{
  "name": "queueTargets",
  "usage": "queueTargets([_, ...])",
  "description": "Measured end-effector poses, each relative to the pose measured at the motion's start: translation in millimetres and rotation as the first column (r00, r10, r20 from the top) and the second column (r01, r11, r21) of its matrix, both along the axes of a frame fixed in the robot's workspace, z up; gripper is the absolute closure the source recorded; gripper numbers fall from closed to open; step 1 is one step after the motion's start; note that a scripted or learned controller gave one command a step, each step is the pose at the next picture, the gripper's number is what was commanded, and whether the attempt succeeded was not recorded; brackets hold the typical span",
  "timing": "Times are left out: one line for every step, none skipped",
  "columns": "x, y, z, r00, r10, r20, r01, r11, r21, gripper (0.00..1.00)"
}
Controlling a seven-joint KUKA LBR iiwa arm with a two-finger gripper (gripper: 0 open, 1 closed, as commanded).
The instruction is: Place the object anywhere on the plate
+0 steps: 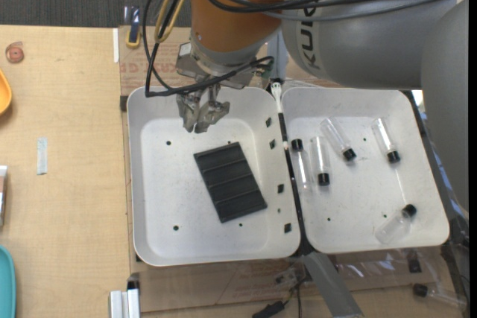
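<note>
My gripper [203, 115] hovers over the left bin [149, 234], pressed together and empty; the plate [229, 182] waits below, so next comes fetching a tube [320, 159].

Arm [358, 18] cut off at right edge, orange dish [4, 97] and teal object [6, 283] cropped at left

You will find the black ribbed plate [230, 182] lying flat in the left bin [149, 234], turned at a slant. Five clear black-capped tubes [337, 140] lie scattered in the right bin [432, 231].
</note>
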State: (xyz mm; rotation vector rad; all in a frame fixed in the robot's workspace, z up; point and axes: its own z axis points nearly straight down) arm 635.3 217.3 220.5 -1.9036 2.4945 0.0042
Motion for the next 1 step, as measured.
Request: queueTargets([24.6,5.0,1.3,0.92,0.392,0.003,-0.392,0.92,0.0,1.0])
